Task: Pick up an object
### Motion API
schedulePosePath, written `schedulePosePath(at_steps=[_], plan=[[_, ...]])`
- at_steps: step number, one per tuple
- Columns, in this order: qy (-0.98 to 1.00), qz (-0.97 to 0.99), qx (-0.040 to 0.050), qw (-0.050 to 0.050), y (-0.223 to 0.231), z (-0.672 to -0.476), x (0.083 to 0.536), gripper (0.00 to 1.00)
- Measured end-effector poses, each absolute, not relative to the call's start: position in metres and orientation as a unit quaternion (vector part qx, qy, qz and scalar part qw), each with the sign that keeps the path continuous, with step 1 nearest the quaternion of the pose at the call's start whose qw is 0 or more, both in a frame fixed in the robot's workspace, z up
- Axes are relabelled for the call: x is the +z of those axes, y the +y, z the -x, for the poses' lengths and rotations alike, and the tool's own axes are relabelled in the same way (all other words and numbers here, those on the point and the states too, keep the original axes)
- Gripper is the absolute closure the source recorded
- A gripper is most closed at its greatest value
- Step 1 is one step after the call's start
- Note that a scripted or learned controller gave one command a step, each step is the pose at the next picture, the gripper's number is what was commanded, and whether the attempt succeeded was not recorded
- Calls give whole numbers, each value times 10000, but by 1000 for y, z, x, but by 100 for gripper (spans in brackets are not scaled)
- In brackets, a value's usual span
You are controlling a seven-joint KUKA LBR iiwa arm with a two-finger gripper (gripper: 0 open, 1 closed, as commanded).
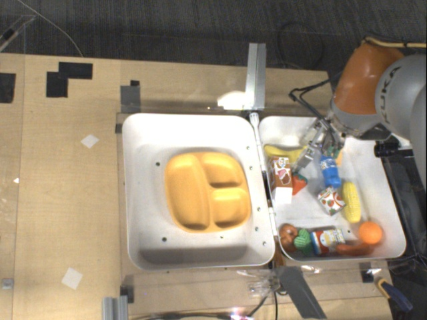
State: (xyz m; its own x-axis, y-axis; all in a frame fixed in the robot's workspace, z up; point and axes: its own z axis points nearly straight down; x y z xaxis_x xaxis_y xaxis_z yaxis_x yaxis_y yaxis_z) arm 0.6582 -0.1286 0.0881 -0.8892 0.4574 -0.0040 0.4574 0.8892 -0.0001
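claw (313,149) low in right bin (393,199), over banana (277,152); jaw state unclear. yellow tray (207,191) in left bin (143,179).

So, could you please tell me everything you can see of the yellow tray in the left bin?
The yellow tray lies flat, open side up, near the middle of the left bin, resting on the bin's floor. It looks like smooth moulded plastic, roughly square with rounded corners. It has three compartments: one long one along its left side and two smaller ones stacked on its right. Nothing lies in them. It stands clear of the bin's walls, and the gripper is over the right bin, away from it.
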Motion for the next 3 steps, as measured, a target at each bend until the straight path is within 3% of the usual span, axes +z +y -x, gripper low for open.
schedulePosePath(at_steps=[1, 2, 3], plan=[[9056, -4240, -79, 79, -102, -659, 90, 0], [8129, -5824, -7, 62, -99, -668, 90, 0], [8129, -5823, -7, 62, -99, -668, 90, 0]])
